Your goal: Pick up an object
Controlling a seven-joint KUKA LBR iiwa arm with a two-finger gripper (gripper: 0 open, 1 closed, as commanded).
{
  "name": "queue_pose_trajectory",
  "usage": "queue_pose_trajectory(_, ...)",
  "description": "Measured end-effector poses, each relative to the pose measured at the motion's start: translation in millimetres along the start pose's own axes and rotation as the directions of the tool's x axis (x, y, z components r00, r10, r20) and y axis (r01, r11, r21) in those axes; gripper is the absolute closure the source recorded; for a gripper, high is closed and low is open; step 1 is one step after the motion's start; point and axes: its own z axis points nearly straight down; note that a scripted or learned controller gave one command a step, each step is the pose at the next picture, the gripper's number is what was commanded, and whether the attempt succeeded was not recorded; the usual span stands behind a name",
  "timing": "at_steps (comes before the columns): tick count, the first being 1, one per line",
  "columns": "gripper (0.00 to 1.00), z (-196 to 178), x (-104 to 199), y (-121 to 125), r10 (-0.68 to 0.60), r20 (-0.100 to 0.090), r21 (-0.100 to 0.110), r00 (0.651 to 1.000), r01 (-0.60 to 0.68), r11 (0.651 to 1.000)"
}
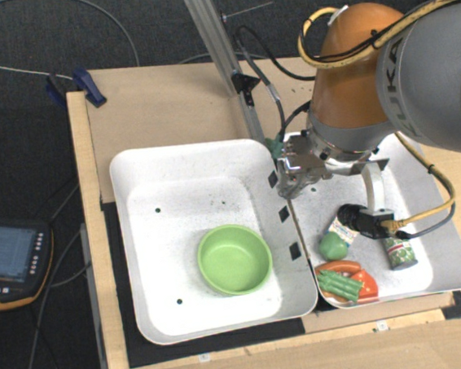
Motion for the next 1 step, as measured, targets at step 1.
queue_pose_trajectory(1, 1.00, 12.4, 47.7, 1.2, -0.001, 0.000, 0.001, 1.000, 0.001, 1.000)
